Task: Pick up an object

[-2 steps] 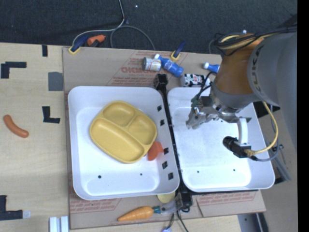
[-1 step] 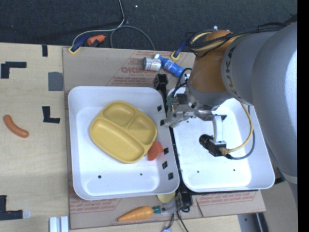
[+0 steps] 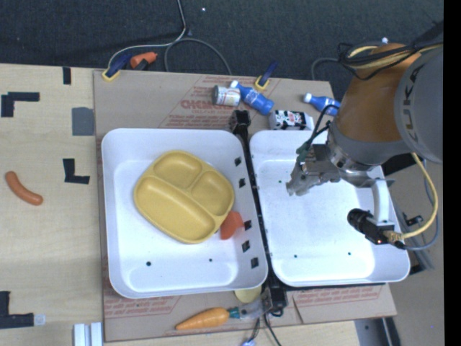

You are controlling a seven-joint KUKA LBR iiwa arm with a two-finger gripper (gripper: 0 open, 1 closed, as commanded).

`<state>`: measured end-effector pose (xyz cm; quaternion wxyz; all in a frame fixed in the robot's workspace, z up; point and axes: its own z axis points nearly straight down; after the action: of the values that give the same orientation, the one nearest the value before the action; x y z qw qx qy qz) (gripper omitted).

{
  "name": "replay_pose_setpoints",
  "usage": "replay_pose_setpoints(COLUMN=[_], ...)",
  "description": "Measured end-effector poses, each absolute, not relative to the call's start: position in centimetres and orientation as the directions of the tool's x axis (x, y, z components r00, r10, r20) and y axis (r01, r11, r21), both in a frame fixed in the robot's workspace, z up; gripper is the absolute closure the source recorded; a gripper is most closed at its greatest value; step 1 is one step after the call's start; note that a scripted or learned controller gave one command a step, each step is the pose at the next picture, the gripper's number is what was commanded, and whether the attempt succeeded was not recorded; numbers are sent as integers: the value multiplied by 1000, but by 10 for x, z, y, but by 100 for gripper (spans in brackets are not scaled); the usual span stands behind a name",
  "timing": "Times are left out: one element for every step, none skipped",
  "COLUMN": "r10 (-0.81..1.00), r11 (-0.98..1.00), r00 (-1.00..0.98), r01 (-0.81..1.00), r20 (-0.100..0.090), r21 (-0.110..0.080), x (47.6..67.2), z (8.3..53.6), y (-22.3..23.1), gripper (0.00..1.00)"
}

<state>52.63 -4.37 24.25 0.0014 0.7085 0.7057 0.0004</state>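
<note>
Camera view looks down at a slant on a bench carrying two shallow white bins side by side on a cardboard sheet [image 3: 187,107]. Left bin [image 3: 119,215] holds a yellow divided plate [image 3: 184,195], lying near its middle and turned at an angle, and a small orange-red piece [image 3: 230,226] touching the plate's lower right edge, close to the bin's right wall. Right bin [image 3: 338,262] has the grey arm [image 3: 382,107] reaching over its upper right corner, and the gripper [image 3: 299,184] hangs over the upper left part of that bin, near its far wall; whether its fingers are apart or together cannot be told, and nothing can be seen between them. Black clips [image 3: 246,225] sit along the divide between the two bins. On the cardboard beyond the bins' far edges lie a blue and white bottle [image 3: 243,96] and a small black and white object [image 3: 291,120]. A carrot [image 3: 204,318] lies on the cardboard just past the left bin's near edge, towards its right corner. Well apart, near the bench's left edge, lies an orange sausage-shaped toy [image 3: 23,188]
</note>
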Motion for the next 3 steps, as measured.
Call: replay_pose_setpoints(r10=[1000, 1000, 1000], r11=[8, -2, -7], r00=[-8, 2, 7], r01=[1000, 1000, 1000], r20=[2, -1, -5], r21=[-7, 2, 3], x=[544, 529, 562], z=[180, 229, 251], y=[43, -8, -103], gripper=[100, 100, 100])
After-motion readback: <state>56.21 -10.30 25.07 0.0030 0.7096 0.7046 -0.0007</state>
